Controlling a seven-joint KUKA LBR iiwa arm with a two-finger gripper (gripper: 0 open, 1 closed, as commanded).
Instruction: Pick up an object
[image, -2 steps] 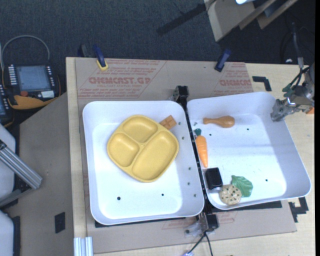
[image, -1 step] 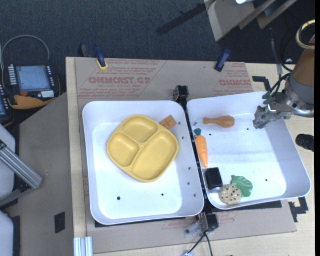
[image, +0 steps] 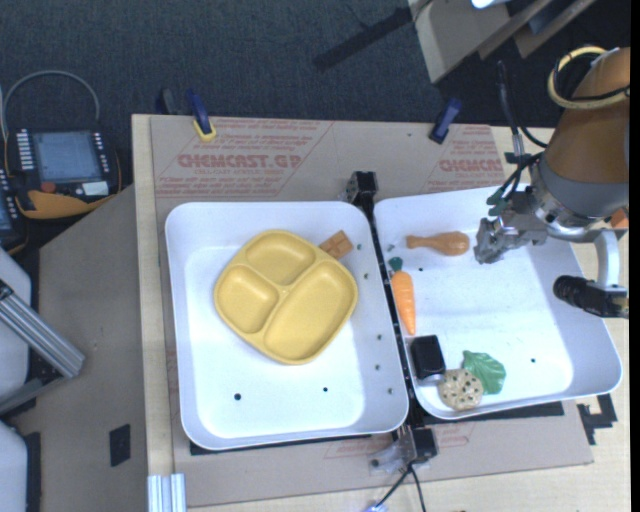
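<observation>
One drumstick (image: 440, 242) lies near the back of the right bin (image: 560, 340), just beside the tool (image: 490, 245), which hangs above the bin floor with nothing visibly between its fingers; how far they are open I cannot tell. A closing grasp may nudge the smooth drumstick sideways, I judge. Further out lie a carrot (image: 403, 300), black block (image: 428, 355), cookie (image: 460, 389) and green leaf (image: 487, 368). The left bin (image: 200, 330) holds a yellow divided plate (image: 285, 295).
</observation>
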